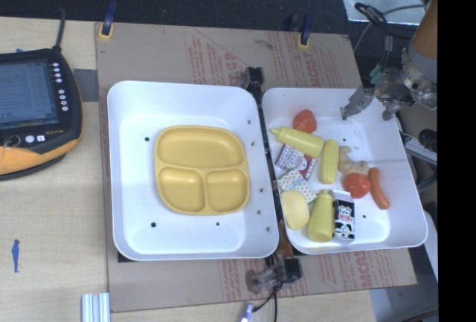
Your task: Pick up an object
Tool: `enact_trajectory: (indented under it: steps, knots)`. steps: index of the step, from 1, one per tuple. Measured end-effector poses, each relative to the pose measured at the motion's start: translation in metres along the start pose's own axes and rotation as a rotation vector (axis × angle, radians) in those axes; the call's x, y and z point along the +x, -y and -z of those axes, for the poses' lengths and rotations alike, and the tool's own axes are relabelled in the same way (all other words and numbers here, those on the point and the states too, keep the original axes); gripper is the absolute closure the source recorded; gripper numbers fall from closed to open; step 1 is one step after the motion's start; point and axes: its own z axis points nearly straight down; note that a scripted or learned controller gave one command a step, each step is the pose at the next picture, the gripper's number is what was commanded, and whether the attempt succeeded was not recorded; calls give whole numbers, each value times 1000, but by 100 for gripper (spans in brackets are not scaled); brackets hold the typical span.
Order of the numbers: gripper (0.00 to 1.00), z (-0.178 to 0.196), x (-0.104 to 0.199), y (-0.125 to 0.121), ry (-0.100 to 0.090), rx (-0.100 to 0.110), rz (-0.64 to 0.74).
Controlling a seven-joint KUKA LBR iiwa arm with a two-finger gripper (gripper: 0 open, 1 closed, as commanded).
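The robot's body appears at the right edge of the camera view. The tool is made of grey metal with darker parts, and it has two thin fingers that end in dark, pointed tips. Between the fingers and the wrist sits a blocky grey housing with small dark details; they are too small to tell more. A short piece of teal colour shows on the left side of this housing. Above it, the arm has a rounded orange-brown surface, partly cut by the frame.
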Motion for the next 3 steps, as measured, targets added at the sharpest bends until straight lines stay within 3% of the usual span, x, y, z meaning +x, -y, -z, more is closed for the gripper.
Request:
enact_trajectory:
  steps: [1,2,3]
  knots:
    - [0,-111,27,4,0,-3,-2]
    - [0,-124,84,-30,0,-1,1]
    - [0,-124,58,-39,-1,-3,-3]
